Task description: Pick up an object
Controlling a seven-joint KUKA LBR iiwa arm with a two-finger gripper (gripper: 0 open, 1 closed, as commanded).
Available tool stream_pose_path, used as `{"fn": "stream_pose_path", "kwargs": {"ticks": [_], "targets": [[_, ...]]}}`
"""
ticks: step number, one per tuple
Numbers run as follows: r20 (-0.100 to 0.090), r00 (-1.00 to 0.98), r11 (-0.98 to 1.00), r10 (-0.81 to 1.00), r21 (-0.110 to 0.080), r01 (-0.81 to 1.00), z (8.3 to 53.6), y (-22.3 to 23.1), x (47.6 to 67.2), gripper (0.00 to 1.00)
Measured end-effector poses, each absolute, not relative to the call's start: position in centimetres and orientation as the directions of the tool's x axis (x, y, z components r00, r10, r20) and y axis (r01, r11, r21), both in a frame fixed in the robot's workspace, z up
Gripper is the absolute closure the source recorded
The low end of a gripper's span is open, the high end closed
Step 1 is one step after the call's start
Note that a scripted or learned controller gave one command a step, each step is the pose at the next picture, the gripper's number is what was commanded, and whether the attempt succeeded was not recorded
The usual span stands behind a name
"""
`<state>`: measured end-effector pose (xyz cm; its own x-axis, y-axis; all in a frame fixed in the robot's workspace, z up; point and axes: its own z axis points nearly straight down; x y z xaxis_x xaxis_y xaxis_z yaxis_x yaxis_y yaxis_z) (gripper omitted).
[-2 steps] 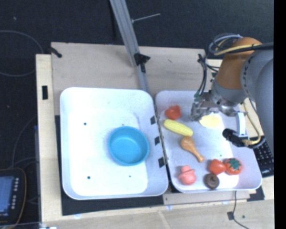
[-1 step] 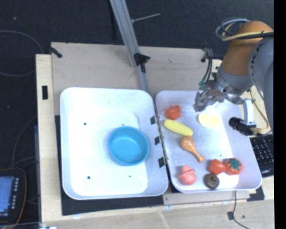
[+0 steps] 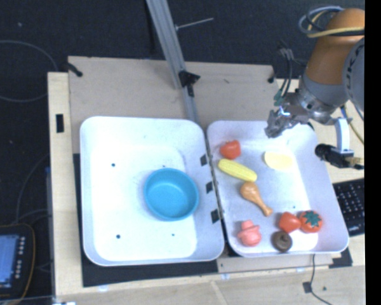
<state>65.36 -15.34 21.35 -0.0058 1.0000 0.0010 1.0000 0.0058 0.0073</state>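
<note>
My gripper (image 3: 274, 129) hangs over the far edge of the right bin (image 3: 324, 189), above and a little behind a pale yellow round piece (image 3: 279, 161). Nothing shows between its fingers. Other toy foods lie in that bin: a red tomato (image 3: 230, 149) at the far left, a yellow corn cob (image 3: 237, 169), an orange drumstick (image 3: 256, 198), a pink piece (image 3: 249, 233), a brown round piece (image 3: 282, 241), a red piece (image 3: 289, 222) and a red and green strawberry-like piece (image 3: 310, 221).
The left bin (image 3: 114, 145) holds a blue bowl (image 3: 171, 193). A grey metal pole (image 3: 168, 40) slants down to the gap between the bins. A keyboard (image 3: 350, 205) lies right of the right bin.
</note>
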Motion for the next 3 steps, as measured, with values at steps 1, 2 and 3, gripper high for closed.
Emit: {"fn": "stream_pose_path", "kwargs": {"ticks": [1,2,3], "targets": [[0.001,-0.009,0.009,1.000,0.008,1.000,27.9,-15.1,65.0,1.00],[0.003,-0.009,0.009,1.000,0.001,1.000,28.4,-9.4,65.0,1.00],[0.001,-0.008,0.008,1.000,-0.003,1.000,26.5,-3.8,64.8,1.00]]}}
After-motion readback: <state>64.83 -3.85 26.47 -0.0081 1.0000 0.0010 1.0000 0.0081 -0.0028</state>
